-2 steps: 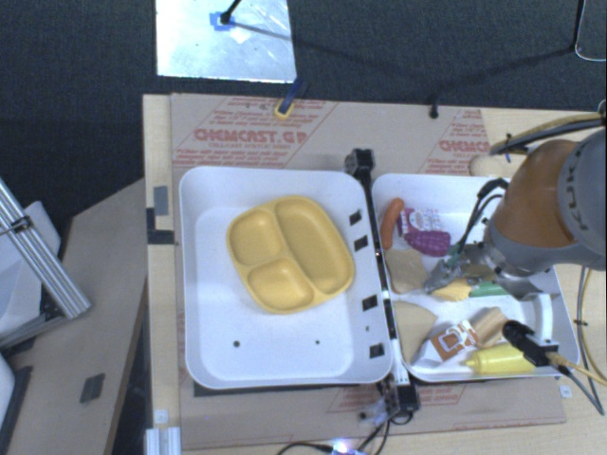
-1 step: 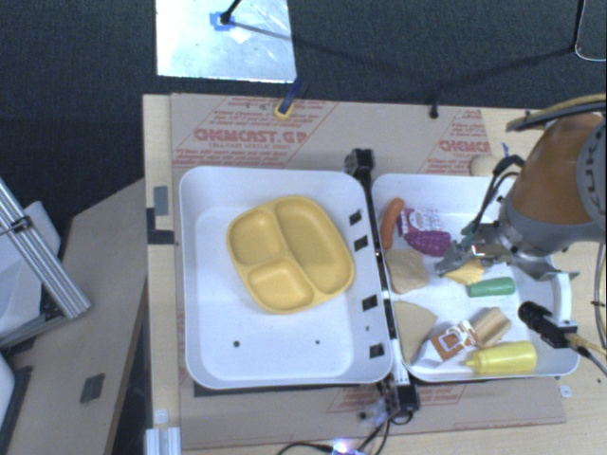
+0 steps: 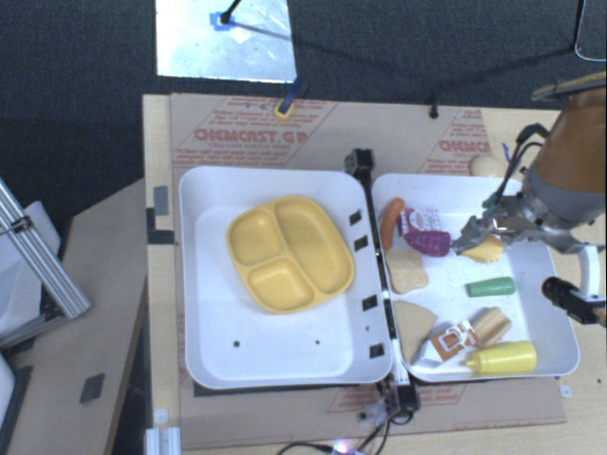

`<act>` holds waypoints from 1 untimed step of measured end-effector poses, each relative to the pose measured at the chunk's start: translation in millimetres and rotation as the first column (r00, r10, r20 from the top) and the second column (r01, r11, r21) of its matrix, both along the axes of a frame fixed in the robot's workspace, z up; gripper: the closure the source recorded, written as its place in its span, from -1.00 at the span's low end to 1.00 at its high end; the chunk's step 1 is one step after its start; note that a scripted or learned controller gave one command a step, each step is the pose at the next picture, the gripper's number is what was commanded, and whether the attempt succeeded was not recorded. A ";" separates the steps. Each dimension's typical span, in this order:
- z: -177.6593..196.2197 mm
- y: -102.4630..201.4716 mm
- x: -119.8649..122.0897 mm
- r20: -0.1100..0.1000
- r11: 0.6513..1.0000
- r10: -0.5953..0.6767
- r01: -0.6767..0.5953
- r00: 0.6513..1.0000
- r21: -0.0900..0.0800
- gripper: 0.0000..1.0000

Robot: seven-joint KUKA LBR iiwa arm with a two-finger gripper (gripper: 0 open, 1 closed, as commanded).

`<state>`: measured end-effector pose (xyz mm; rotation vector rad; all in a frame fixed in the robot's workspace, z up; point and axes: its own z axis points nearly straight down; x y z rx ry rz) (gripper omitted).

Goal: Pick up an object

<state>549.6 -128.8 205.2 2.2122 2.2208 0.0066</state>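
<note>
The pincer (image 3: 477,238) hangs low in the right shallow white plastic bin (image 3: 567,341), near its far edge, and its tips are just beside a pale yellow flat wedge-shaped piece (image 3: 487,250); whether they touch it, I cannot tell. The tips are small and blurred, so I cannot tell either if they are apart or together, and nothing shows between them.

The main risk, I think, is a wrong or empty grasp. A flat piece that lies on the floor of the bin gives little height to catch, so it may slide away. A purple bunch-shaped toy (image 3: 429,244) sits close on the side toward the middle divider, and it may be pushed or caught by mistake.

The grey arm with its orange band (image 3: 572,150) comes in over the far right corner of this bin and leans down toward the middle.

Further out, a small green cylinder (image 3: 490,287) lies near the right edge, and a yellow squeeze bottle (image 3: 501,356) lies at the near edge. The left white bin (image 3: 203,349) carries a yellow divided plate (image 3: 289,252).
</note>
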 end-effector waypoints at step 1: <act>20.6 -0.1 1.3 -0.003 1.000 0.000 0.000 1.000 0.001 1.00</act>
